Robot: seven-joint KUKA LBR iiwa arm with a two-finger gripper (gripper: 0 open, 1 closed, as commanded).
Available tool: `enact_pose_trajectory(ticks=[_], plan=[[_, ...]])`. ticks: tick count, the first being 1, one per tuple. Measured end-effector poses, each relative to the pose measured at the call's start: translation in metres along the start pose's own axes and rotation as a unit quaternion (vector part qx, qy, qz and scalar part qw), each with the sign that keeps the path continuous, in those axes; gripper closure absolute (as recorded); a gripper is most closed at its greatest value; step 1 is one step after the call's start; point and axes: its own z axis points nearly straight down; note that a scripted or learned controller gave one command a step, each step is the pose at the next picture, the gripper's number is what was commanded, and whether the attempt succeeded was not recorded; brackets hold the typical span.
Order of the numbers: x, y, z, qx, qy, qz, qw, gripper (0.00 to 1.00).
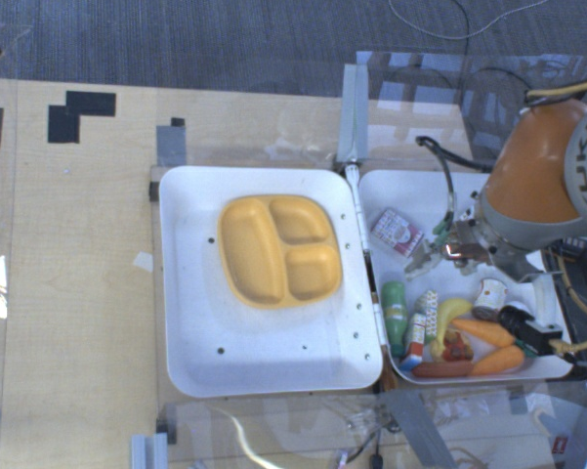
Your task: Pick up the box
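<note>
The box (397, 231) lies flat in the right bin (410, 186), near its left wall, with bare floor above it. The gripper (440, 247) hangs just right of it — whether spread or pressed together, I cannot tell. Toy food (459, 335) crowds the bin's near edge.

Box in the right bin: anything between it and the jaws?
Nothing visible does. The box lies flat in the upper left part of the right bin, apart from the pile of toy food lower down. The gripper hangs just to its right, with bare bin floor between them.
</note>
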Motion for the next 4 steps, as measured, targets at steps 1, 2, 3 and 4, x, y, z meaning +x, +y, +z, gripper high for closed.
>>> enact_pose_trajectory(ticks=[1,2,3,4], plan=[[0.050,0.078,0.000,0.000,0.000,0.015,0.9999,0.00],[0.072,0.109,-0.053,-0.001,0.000,0.018,0.9998,0.00],[0.141,0.079,-0.034,0.000,0.000,-0.052,0.9987,0.00],[0.141,0.081,-0.045,-0.003,0.001,-0.053,0.9986,1.00]])
